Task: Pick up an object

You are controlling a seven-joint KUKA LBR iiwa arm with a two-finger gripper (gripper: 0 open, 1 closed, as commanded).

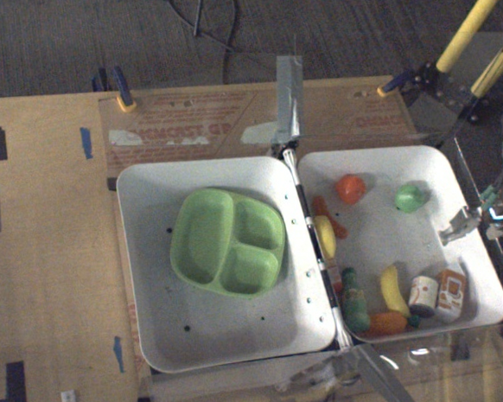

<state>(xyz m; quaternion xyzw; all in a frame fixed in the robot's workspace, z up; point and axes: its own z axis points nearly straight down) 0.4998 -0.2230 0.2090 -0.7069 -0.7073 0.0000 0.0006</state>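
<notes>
The right bin [457, 171] holds several small objects. A red-orange tomato [350, 188] and a green round piece [411, 196] lie near its far side. Against the left wall lie a yellow piece [325, 236] and a red chili [329, 218]. Along the near side are a green bottle [355, 299], a banana [392, 290], an orange carrot [387, 322], a white can [424, 295] and an orange-and-white carton [452, 293]. A small grey part of the gripper [458, 225] pokes in over the bin's right rim, above the carton and apart from every object.
The left bin [152, 316] holds a light green divided plate [229, 241]. A taped seam with a metal strip [289, 106] runs between the bins. Yellow poles with clamps [468, 27] stand at the far right. Cardboard covers the bench to the left.
</notes>
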